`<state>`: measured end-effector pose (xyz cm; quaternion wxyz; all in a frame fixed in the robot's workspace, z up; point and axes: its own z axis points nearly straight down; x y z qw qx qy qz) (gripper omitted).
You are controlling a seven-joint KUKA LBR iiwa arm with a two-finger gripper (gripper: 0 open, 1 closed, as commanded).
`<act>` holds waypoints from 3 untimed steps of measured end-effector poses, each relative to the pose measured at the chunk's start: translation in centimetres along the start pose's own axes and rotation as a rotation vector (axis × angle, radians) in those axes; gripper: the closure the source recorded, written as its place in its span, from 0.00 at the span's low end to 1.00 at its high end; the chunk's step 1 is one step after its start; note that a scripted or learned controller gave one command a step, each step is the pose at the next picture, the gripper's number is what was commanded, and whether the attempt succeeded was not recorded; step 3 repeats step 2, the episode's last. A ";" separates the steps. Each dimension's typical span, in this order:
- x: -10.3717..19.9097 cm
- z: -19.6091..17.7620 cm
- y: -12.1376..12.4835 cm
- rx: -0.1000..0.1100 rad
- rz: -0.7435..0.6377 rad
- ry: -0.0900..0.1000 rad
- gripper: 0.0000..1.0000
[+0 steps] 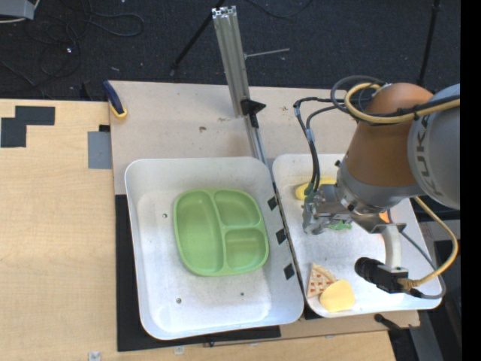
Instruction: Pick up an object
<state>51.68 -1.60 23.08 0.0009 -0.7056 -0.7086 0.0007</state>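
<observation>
My gripper [322, 218] hangs low over the upper middle of the right bin [294, 201], under the orange wrist. A green item [338, 225] lies right beside its fingers, and a yellow object [304, 190] peeks out just above them, partly hidden by the arm. Whether anything sits between the fingers is hidden. Near the bin's front edge lie a waffle-patterned wedge [319, 280] and a yellow block [337, 295], touching each other.
The left bin [150, 201] holds a green divided plate [221, 231]. A metal post [234, 62] rises behind the bins. The arm covers most of the right bin's far side. An orange bit [384, 216] shows by the arm's right.
</observation>
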 end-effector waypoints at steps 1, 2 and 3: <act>5.0 0.9 1.7 0.001 -0.001 0.001 1.00; 10.2 -0.3 2.8 -0.001 0.000 0.000 1.00; 10.2 -0.3 2.8 -0.001 0.000 0.000 1.00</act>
